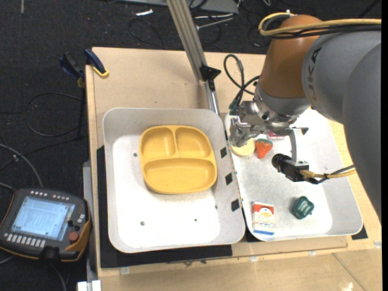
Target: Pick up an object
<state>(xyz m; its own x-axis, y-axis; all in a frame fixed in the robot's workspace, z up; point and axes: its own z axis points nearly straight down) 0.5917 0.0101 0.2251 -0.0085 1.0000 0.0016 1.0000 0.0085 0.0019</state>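
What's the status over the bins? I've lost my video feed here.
Gripper low in the right bin, over a pale round object and a red one. Grasp unclear. Green object and small carton nearby, untouched.

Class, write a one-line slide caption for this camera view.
Robot gripper over the right bin, near a pale round object and a red one; yellow divided plate in the left bin.

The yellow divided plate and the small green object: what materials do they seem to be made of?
Yellow divided plate: probably moulded plastic, matte, judging by its even colour and soft rounded ridges. Green object: possibly plastic or rubber, with a slight sheen; too small to say surely.
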